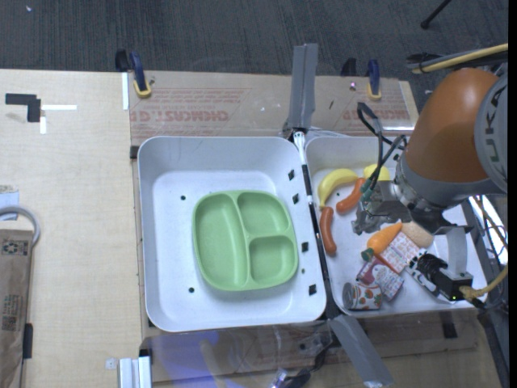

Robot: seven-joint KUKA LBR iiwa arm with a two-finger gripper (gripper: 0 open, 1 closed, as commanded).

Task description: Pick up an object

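Several small toy foods lie in the right bin (452, 301), and the gripper (373, 215) hangs over its middle, low above them; whether it is apart or together I cannot tell, because the wrist and cables cover it. Nearest to it is the orange carrot (384, 236), which lies just beside and below the tool toward the bin's front edge, tilted; it looks like light, stiff plastic with a smooth skin, so it may slip, and I judge the best hold is across its thick middle. A yellow banana (335, 183) and a small orange sausage (350, 196) lie near the tool toward the bin's back left corner; a red sausage (327, 229) lies along the left wall. The green divided plate (245, 239) rests in the middle of the left bin (161, 217).
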